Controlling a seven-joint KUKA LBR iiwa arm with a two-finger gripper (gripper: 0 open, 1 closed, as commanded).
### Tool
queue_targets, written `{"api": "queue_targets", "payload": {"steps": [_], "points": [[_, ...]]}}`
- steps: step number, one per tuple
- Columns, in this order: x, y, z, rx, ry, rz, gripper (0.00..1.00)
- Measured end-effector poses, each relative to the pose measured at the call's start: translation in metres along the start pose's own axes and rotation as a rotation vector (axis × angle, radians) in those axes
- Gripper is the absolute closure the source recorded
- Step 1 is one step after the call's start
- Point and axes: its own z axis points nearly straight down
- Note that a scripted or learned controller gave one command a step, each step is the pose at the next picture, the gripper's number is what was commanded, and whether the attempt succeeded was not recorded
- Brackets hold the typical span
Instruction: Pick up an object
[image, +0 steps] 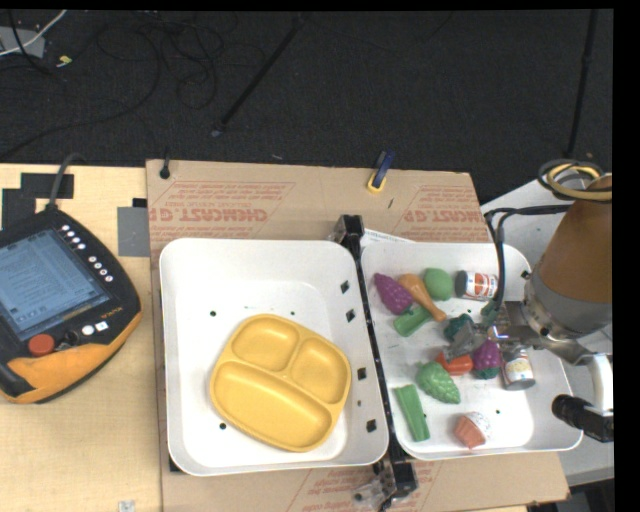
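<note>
While the grey arm (580, 270) is reaching in over the right bin (545, 432), its gripper (487, 335) is being held low among the toys, and its grasp cannot be told. A purple toy grape bunch (488, 355) is lying just beneath it, near the bin's right edge, beside a small can (518, 371). A yellow divided tray (280, 380) is being carried in the left bin (200, 280). A green block (412, 412) is resting toward the right bin's front edge.
</note>
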Motion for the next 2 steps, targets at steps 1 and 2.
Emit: {"api": "queue_targets", "payload": {"steps": [1,2], "points": [[-0.021,-0.020,0.124,-0.003,-0.001,0.002,0.00],[0.024,0.058,0.121,-0.007,0.001,-0.006,0.00]]}}
